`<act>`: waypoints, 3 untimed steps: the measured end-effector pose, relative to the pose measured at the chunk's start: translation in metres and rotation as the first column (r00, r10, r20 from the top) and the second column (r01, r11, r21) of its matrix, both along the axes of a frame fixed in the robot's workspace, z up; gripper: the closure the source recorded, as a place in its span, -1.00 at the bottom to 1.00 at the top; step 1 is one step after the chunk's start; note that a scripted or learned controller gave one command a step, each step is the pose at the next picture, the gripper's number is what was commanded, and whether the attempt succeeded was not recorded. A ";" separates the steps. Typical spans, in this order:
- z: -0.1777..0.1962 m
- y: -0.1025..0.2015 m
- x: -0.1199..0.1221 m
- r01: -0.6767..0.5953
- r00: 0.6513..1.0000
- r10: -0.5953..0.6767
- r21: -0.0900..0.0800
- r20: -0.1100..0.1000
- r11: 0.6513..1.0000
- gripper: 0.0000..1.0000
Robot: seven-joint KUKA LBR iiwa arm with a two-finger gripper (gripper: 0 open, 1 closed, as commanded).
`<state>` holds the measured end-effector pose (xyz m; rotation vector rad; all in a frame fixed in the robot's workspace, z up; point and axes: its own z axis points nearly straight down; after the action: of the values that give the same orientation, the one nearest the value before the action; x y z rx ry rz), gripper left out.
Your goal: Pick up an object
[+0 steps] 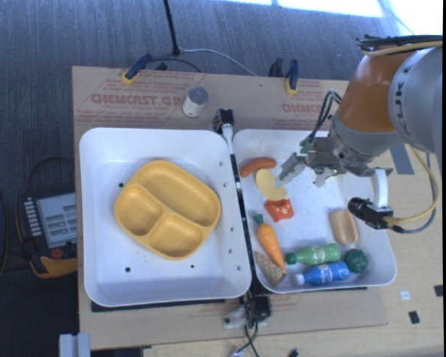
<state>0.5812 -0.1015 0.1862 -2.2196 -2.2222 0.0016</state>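
Hovering spread and empty, jaws (306, 171) hang just right of the yellow slice (267, 184).

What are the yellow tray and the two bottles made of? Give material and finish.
Yellow tray: looks like moulded plastic, matte with a soft sheen, three smooth rounded compartments. Green bottle and blue bottle: likely glossy plastic, judging by bright highlights on their sides; too small to be sure.
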 end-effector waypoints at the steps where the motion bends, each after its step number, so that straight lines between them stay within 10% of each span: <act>1: -0.088 0.007 -0.047 0.001 1.000 -0.001 0.000 0.000 1.000 -1.00; 2: -0.092 0.004 -0.068 -0.004 0.999 0.004 -0.008 0.039 1.000 -1.00; 3: -0.092 0.005 -0.020 0.001 1.000 -0.001 -0.006 0.019 1.000 -1.00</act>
<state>0.5612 -0.0966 0.0939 -2.2336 -2.2331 -0.0134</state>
